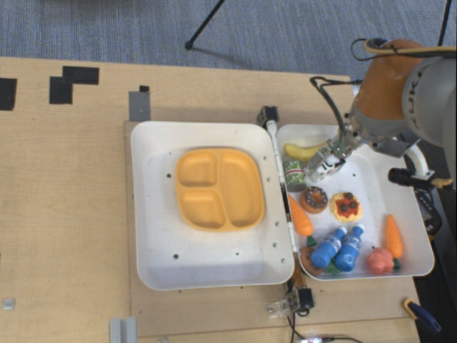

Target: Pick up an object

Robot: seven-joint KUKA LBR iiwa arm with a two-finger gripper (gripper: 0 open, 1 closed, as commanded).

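The right bin [421, 224] holds several toy foods. A yellow banana [300, 151] lies at its back left, with a green can [293, 173] just in front of it. A brown donut [314, 199] and a fruit tart [346, 206] sit mid-bin. Two blue bottles [338, 249] lie at the front, between an orange carrot [301, 219] and a red fruit [380, 261]. A second carrot [393, 236] lies at the right. My gripper [316, 171] hangs low over the bin's back left, between the banana, the can and the donut. Nothing shows in its grasp.
The left bin [157, 263] holds a yellow divided plate [218, 189]. A black clamp [268, 114] sits at the back where the two bins meet. The arm's grey body with its orange band [389, 84] leans in over the right bin's back edge. Cables trail at the bench's front.
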